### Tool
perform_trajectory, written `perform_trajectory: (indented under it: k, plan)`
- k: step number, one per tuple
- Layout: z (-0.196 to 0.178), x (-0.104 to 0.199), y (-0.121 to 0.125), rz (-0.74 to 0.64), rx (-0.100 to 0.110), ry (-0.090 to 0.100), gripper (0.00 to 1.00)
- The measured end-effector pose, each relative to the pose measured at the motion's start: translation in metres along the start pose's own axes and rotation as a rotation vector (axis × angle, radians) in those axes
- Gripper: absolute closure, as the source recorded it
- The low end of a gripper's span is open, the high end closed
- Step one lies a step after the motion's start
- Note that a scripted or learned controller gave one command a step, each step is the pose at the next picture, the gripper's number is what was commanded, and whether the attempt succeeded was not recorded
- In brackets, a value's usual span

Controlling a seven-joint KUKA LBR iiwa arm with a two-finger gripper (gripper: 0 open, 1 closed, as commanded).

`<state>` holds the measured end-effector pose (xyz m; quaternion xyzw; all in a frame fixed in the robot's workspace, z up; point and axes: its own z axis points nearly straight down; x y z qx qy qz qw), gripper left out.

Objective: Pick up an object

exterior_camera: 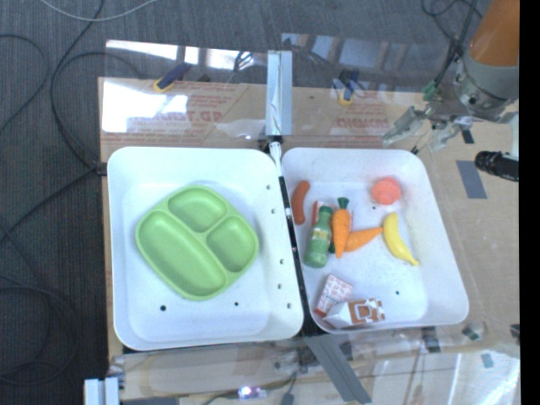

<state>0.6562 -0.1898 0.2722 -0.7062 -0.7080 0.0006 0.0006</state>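
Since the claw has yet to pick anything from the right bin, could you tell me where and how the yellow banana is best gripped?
Probably at the middle of the banana, coming straight down from above. It lies flat and runs diagonally, apart from the carrot on its left, with bare bin floor on its right. The claw should close across the narrow width, not along the curve.

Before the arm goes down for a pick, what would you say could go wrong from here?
The green bottle and upright carrot lie touching, so a grasp there may catch both or slip. The gripper hangs outside the right bin's far rim, which it could clip on entry.
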Motion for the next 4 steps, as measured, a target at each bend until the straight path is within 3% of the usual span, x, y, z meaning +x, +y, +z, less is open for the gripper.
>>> perform_trajectory:
  k: [1, 2, 3, 4]
  plan:
    - [0.132, 0.035, -0.017, -0.017, 0.002, 0.000, 0.00]
    - [0.181, 0.097, -0.041, -0.041, -0.017, -0.004, 0.00]
    - [0.173, 0.097, -0.041, -0.040, -0.016, -0.002, 1.00]
    - [0.089, 0.111, -0.065, -0.104, 0.000, 0.000, 1.00]
